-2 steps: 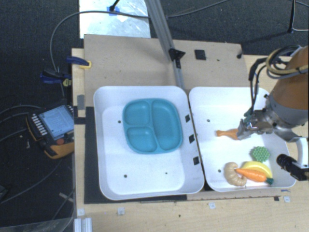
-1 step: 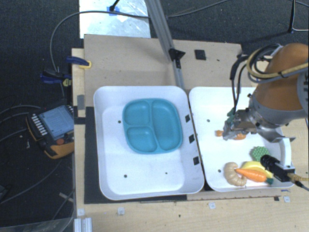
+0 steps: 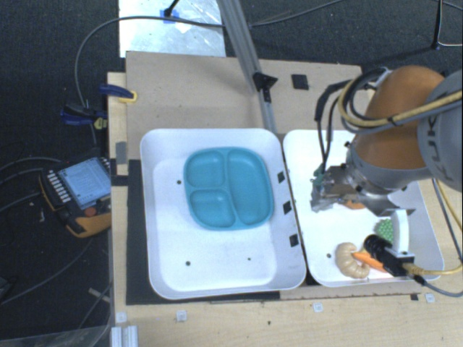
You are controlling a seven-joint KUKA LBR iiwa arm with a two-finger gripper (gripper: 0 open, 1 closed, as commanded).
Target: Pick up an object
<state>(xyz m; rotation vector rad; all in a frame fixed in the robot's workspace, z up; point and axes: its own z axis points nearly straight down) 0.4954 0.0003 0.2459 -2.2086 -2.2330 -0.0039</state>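
While the gripper (image 3: 325, 196) hung low in the right bin (image 3: 302, 166), open or closed I could not tell, a beige curled object (image 3: 351, 260) lay apart by that bin's lower rim; a blue divided plate (image 3: 228, 186) sat in the left bin (image 3: 217, 260).

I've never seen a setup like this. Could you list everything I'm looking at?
Bins: two, white, side by side on the bench.
Divided plate: one, blue, three compartments, in the view's left bin.
Curled piece: one, beige, near the right bin's front edge; I cannot tell what it is.
Small piece: one, orange, beside the curled piece.
Green piece: one, in the right bin, partly hidden.
Clamps: two, blue, by the bench's left edge.
Handheld device: one, blue face, orange body, on the dark floor at left.
Arm: one, grey and orange, over the right bin.
Pincer: one, dark, low in the right bin.
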